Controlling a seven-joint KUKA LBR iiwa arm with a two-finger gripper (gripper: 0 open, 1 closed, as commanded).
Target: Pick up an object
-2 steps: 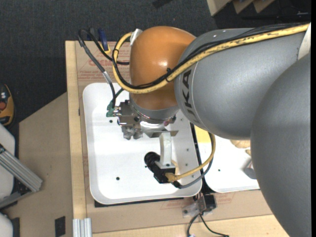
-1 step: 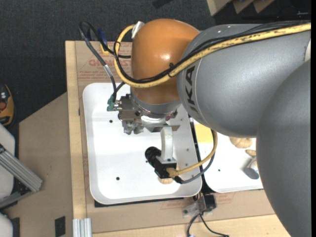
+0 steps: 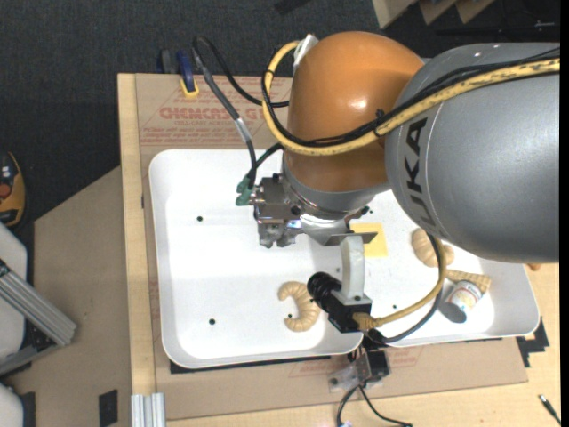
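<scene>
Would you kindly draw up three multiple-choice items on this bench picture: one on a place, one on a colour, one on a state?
1. Where does the curled tan piece lie?
A. In the bin near its front wall
B. On the cardboard
C. On the dark floor

2. What colour is the flat square beside the arm?
A. Blue
B. Yellow
C. Red

3. How does the small bottle rest?
A. Upright
B. On its side
C. Hanging in the air

Answers:
1 A, it rests on the white floor by the front wall.
2 B, the square is plainly yellow.
3 B, its white cap points sideways along the bin floor.
</scene>
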